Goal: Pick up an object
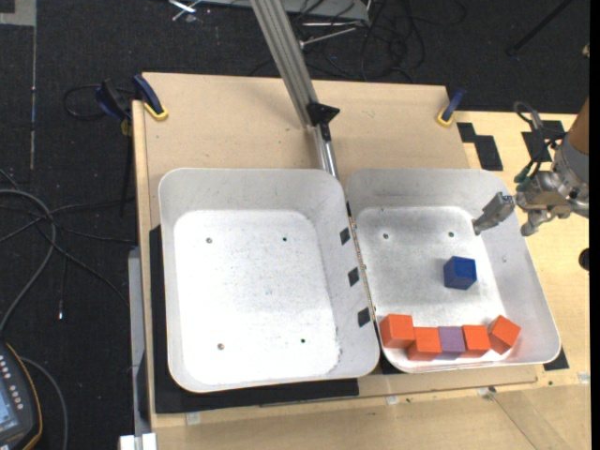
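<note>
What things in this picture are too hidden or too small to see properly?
- The arm: the camera view's right edge cuts most of it off.
- The tool: too small and blurry at the right bin's rim to tell its finger gap.
- The row of blocks: the purple block sits tight among orange blocks, so their touching sides are hidden.
- The blue block: its far side faces away.
</note>
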You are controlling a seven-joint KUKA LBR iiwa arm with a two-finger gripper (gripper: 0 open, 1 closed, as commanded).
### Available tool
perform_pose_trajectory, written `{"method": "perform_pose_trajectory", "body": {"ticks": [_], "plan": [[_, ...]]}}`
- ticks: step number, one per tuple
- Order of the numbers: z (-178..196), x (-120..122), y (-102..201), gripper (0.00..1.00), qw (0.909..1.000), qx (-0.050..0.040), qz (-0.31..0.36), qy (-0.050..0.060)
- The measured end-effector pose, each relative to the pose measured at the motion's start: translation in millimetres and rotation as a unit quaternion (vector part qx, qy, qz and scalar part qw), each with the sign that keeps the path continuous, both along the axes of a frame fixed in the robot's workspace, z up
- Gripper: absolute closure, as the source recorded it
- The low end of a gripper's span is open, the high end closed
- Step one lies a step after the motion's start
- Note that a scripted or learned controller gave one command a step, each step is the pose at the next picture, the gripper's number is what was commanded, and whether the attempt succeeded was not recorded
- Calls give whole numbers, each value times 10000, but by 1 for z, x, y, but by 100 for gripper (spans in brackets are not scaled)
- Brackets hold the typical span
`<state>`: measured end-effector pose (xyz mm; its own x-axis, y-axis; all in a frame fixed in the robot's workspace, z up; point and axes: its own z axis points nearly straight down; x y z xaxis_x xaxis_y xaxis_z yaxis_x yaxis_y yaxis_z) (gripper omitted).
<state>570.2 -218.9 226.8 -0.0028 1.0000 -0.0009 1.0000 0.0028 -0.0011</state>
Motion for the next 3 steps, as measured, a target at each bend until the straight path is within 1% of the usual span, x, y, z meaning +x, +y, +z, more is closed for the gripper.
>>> {"method": "perform_pose_trajectory", "body": {"ticks": [1,2,3], "plan": [[-105,0,6,0,10000,15,-10,32],[-130,0,44,0,10000,-10,9,-31],[-131,-20,80,0,10000,6,9,-5]]}}
